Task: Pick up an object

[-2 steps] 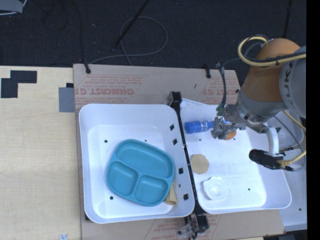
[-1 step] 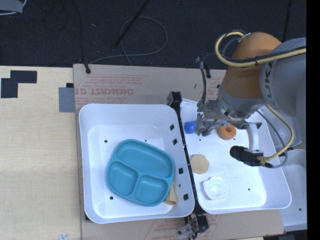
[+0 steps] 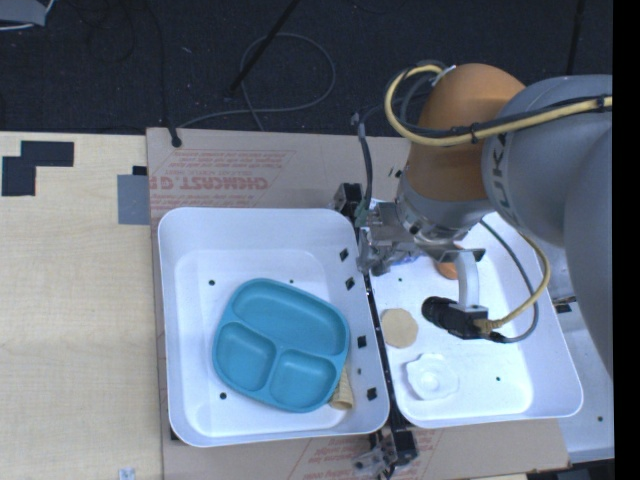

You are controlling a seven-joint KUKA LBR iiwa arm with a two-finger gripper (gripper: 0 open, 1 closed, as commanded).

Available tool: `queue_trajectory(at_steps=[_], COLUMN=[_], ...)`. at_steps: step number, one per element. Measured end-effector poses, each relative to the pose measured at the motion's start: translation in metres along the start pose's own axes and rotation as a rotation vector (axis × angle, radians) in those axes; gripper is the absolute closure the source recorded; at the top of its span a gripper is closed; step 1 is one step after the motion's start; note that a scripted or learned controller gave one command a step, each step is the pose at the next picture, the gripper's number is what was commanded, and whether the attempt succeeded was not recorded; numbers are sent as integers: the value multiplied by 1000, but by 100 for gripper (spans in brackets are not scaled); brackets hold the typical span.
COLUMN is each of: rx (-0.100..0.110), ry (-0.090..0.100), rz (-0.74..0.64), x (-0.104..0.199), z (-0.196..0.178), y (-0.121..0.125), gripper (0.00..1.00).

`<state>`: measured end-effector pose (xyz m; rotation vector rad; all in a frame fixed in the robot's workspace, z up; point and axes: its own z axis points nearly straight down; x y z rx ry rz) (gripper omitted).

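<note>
My gripper (image 3: 381, 256) hangs low over the near left corner of the right bin (image 3: 540, 393), close to the wall between the two bins. A tan round disc (image 3: 399, 328) lies in the right bin just below it. A white lumpy object (image 3: 432, 377) lies further toward the front. A small orange thing (image 3: 446, 267) peeks out from under the wrist, mostly hidden by the arm. In the left bin (image 3: 185, 268) rests a blue divided plate (image 3: 281, 344), with a tan piece (image 3: 342, 399) sticking out from under its right edge.
The arm's big grey and orange body (image 3: 470, 138) covers the back of the right bin. The bins sit on a cardboard sheet (image 3: 230, 173) on a pale bench (image 3: 70, 318). Cables run across the dark floor behind.
</note>
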<state>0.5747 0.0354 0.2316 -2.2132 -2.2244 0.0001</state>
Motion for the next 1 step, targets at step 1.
queue_trajectory(at_steps=[1], rx=[0], ry=[-1], rz=[1], x=[45], z=[-2], y=[4], gripper=[100])
